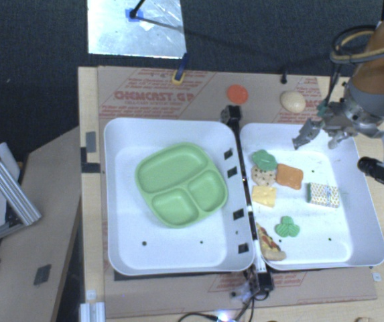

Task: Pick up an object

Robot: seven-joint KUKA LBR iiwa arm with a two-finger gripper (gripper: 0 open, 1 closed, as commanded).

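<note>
Your end effector (320, 134) hangs over the far edge of the right bin (359, 206), toward that bin's far right corner. Its two fingers look spread apart with nothing between them, so it carries nothing.

The pickable things lie in the right bin, nearer the front edge and toward the bin's left side than the end effector. Closest looks to be the orange block (289, 176), near the middle of the bin; just beside it sit the green leafy piece (264, 159), the speckled cookie (263, 175) and the yellow cheese wedge (265, 196), bunched so tightly that they touch or almost touch. That crowding is your likely trouble: fingers closing on one could nudge its neighbours.

The patterned box (323, 194) lies apart from the cluster toward the bin's right side, long axis roughly across the bin, and seems the cleaner target. A green clover piece (287, 227) and a pizza slice (270, 242) rest near the front left corner. The left bin (121, 200) holds a green divided plate (181, 183). A cream egg (293, 101) and an orange disc (237, 94) rest on the surface beyond the bins.
</note>
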